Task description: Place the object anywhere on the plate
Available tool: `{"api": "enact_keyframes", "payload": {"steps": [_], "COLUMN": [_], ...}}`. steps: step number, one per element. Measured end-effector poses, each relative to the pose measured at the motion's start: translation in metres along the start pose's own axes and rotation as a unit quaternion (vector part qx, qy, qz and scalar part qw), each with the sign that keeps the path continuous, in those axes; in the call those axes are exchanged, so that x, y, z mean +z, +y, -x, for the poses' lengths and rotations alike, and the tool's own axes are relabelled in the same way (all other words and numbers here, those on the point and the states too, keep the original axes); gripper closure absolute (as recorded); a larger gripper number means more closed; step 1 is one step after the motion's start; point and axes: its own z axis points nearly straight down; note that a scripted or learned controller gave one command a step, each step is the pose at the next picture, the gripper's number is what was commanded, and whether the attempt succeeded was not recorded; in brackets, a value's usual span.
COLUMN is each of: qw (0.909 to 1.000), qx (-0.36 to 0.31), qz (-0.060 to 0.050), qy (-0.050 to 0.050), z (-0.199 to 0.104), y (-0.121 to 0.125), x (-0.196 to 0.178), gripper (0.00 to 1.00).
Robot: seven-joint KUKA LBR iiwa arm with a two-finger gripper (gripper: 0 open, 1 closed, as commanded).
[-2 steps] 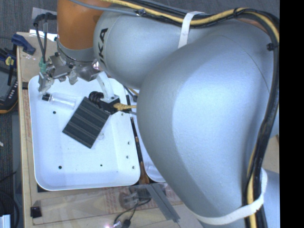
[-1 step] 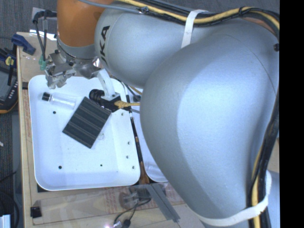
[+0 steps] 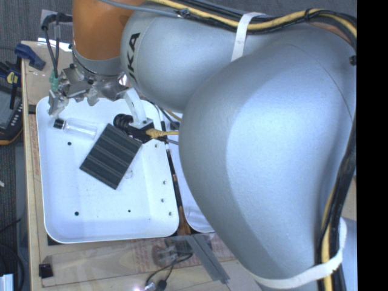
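Note:
A dark grey ribbed rectangular plate (image 3: 110,156) lies flat and skewed in the left white bin (image 3: 91,223), near its middle. A small clear tube with a black cap (image 3: 74,126) lies on the bin floor just up and left of the plate, apart from it. My gripper (image 3: 59,100) hangs over the bin's far left corner, a little above and left of the tube. Nothing shows in its grasp. The wrist with its orange band (image 3: 100,23) rises behind it.
The grey arm (image 3: 260,132) covers the right bin almost wholly; only a sliver of that bin's front edge (image 3: 197,226) shows. Blue clamps and a dark device (image 3: 12,102) sit beyond the bench's left edge. A metal bracket (image 3: 182,250) lies at the front.

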Motion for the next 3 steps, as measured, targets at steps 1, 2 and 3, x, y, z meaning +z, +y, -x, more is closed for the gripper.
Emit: {"api": "enact_keyframes", "payload": {"steps": [1,2,3], "qw": [1.0,1.0,1.0], "qx": [-0.003,-0.004,-0.007], "qz": [0.001,0.001,0.002], "qy": [0.0,0.001,0.001], "z": [-0.0016,-0.002,-0.0036], "y": [0.0006,0.0006,0.0012], "x": [-0.0099,-0.0097,-0.0194], "gripper": [1.0,0.0,1.0]}}
